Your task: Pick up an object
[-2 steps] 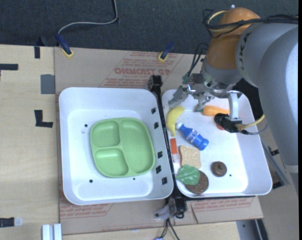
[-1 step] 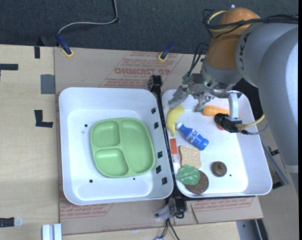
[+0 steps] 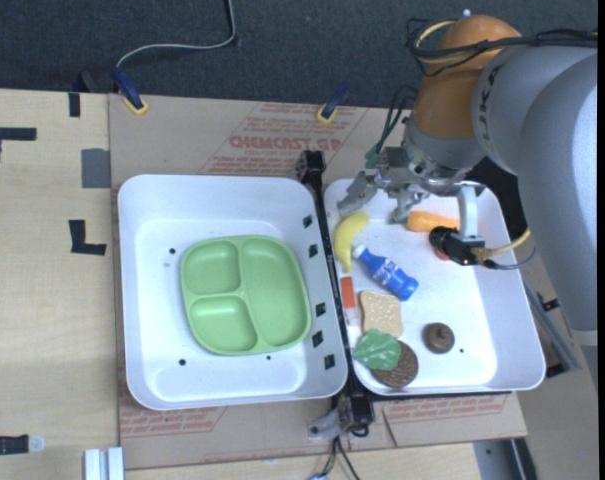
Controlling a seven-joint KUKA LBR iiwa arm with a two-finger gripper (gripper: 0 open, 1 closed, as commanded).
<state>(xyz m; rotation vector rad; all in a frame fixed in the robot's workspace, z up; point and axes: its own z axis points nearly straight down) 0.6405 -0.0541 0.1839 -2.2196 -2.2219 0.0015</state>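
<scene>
Pincer low over the right bin's far end, nothing lifted yet.
Can't tell if it's spread or closed: wrist hardware blocks the tips. Nearest candidates: banana just beside it, orange carrot-like piece close by, blue bottle a bit nearer the camera. All lie on the bin floor. Grasp and lift both remain. Left bin holds a green tray.
</scene>
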